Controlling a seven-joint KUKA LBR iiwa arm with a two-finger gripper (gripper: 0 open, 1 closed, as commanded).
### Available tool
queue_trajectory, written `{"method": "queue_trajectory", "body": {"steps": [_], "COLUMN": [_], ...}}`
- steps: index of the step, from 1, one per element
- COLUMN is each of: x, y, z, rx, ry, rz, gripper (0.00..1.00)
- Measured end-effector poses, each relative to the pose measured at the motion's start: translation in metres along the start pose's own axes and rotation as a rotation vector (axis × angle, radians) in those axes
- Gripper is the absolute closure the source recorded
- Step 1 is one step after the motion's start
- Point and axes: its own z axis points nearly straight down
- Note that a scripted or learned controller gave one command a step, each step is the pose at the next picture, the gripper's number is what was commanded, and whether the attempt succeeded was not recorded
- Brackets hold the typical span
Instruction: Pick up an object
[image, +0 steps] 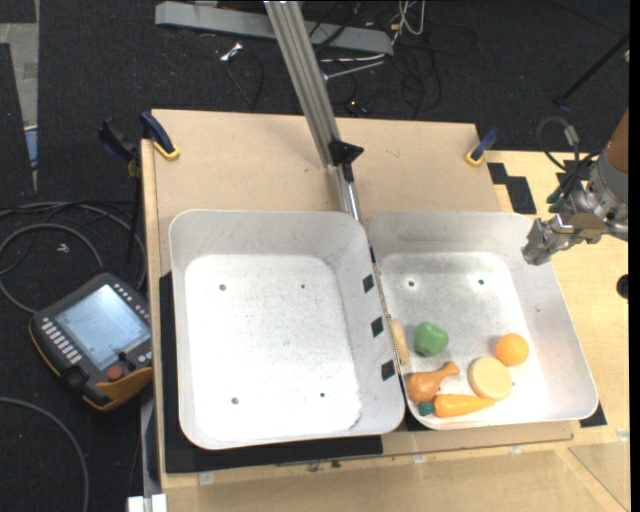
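Bench (250, 170) of pale wood, two white bins side by side on it. Left bin (200, 240) lies nearer the pendant side; right bin (560, 330) sits under the arm's reach.

Arm (620, 170) enters from the right edge, grey wrist visible. Gripper (538, 245) hangs over the right bin's far right rim, well apart from the objects. Whether it is released or clenched I cannot tell; it looks small and blurred here. Nothing visible in its grasp.

Objects cluster in the near half of the right bin:
- green piece (431, 338), rounded, nearest the bin's middle.
- orange ball (512, 349), to the right of the green piece, near the right wall.
- pale disc (490, 379), just below the ball, touching or nearly so.
- drumstick (432, 380), tan-orange, lying left of the disc.
- carrot (462, 405), lying along the near wall, just under the disc and drumstick.
- wooden stick (399, 340), thin, lying along the bin's left wall.

Metal pole (310, 85) runs slantwise from the top down to the seam between the bins. Blue and yellow clamps (160, 137) at the bench's far corners. Teach pendant (95, 340) on the dark floor to the left, screen lit, cables looping around it.
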Motion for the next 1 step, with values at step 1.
{"method": "queue_trajectory", "body": {"steps": [1], "x": [0.0613], "y": [0.0106], "z": [-0.0042], "rx": [0.004], "ry": [0.004], "rz": [-0.006], "gripper": [1.00]}}
